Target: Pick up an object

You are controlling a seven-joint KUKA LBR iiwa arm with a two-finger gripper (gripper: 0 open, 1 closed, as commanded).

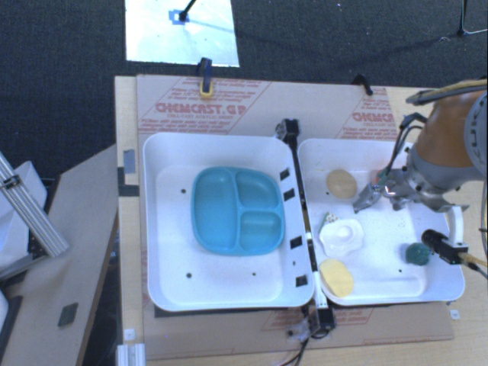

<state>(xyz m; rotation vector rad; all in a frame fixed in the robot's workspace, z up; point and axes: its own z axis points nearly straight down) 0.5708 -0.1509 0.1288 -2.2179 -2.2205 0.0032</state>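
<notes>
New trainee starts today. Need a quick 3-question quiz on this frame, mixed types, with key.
1. True or false: the blue divided tray lies in the left bin.
2. Which item sits nearest the gripper? A) tan round piece B) yellow piece C) dark green ball
3. Fill in: the white item lies in the ____ bin.

Key: 1 true; 2 A; 3 right.

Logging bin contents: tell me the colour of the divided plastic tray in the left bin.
Light blue. The three-compartment plastic tray shows plainly in the camera view, lying in the left white bin.
</notes>
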